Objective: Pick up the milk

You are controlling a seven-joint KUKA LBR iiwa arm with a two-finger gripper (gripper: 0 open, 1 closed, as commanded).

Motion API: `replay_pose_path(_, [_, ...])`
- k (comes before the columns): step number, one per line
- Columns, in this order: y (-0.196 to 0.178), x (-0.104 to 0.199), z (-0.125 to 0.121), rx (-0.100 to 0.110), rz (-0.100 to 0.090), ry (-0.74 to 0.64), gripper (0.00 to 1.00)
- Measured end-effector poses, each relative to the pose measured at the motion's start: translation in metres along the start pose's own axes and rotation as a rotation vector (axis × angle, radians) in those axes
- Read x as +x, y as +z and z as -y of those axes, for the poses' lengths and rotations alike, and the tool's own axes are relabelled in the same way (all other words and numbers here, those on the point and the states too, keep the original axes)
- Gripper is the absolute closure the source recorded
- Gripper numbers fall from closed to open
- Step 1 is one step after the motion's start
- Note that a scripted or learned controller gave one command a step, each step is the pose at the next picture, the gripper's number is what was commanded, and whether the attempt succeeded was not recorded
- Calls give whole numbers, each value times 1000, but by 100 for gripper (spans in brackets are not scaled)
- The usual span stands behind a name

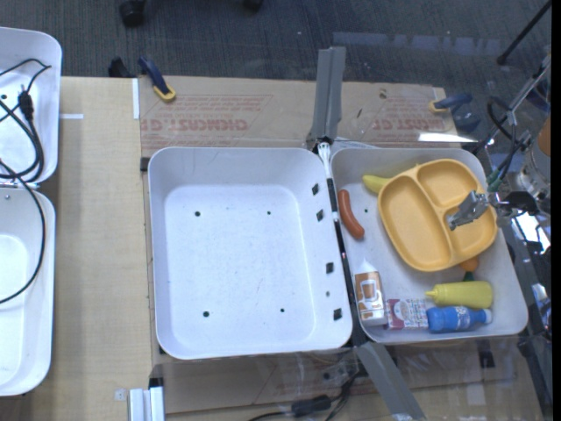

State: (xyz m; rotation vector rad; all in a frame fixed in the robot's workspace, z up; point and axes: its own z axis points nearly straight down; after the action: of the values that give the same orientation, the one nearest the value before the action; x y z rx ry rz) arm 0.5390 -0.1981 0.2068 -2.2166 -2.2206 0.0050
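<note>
One gripper (pixel 466 212), fingers' state unclear, hovers over yellow divided plate (pixel 421 226) in right bin (pixel 517 310). Milk carton (pixel 369 297) lies at bin's front-left corner, touching pink carton (pixel 406 313), blue bottle (pixel 456 319), mustard bottle (pixel 461 294) alongside.

Fixed above the bench (pixel 96 235), looking down at a slant on both white bins, left bin (pixel 166 253) and right bin (pixel 517 314). Set far enough back to take in grey floor (pixel 263 33) beyond the far edge
</note>
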Motion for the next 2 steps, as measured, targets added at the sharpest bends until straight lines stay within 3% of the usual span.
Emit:
replay_pose_path(1, [71,15,2,0,0,4,0])
replay_pose_path(2, [106,43,-21,-21,8,220,0])
